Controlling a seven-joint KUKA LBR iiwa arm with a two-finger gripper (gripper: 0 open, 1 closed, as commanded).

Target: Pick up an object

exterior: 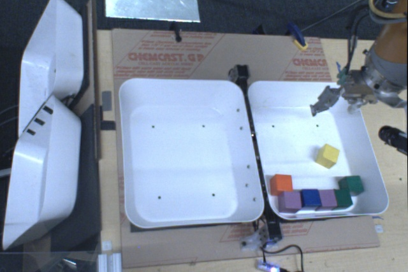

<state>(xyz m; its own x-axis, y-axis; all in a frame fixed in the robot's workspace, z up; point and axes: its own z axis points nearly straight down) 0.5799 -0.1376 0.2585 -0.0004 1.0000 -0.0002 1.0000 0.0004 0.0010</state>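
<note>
The gripper (pixel 326 100) hangs above the right bin (pixel 376 156), its fingers' state I cannot tell, and the lone yellow cube (pixel 327 155) may slide away if touched off-centre.

The pincer (pixel 331 99) hangs over the right bin (pixel 373 156) — above a yellow block (pixel 327 155), with other coloured blocks (pixel 315 194) lining the near wall.

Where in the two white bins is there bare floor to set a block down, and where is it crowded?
The left bin has bare floor from wall to wall. In the right bin, the far half is free, between the divider and the gripper. Its near edge is crowded: orange block, purple block, blue block, green block; yellow block sits apart.
</note>
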